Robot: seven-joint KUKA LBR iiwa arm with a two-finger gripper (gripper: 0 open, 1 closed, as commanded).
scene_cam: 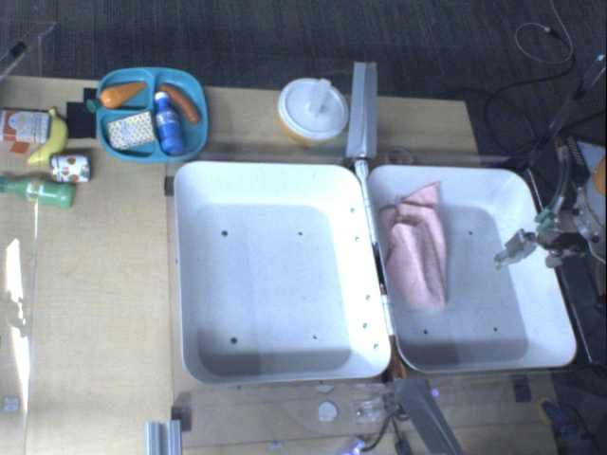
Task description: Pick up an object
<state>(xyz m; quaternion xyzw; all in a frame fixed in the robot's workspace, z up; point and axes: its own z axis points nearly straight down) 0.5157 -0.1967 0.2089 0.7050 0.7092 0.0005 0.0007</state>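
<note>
Currently | gripper (512, 247) over right bin (560, 349), right side, finger state cannot be told | pink cloth (417, 254) bunched along that bin's left wall, well apart | advice: centre over cloth's thick fold, descend straight, clear of wall | left bin (190, 282) beyond

No text, brand, number or sign could be read anywhere. The small carton (24, 126) and the can (70, 168) at the bench's left edge carried printed labels, but these were too blurred to make out.
</note>
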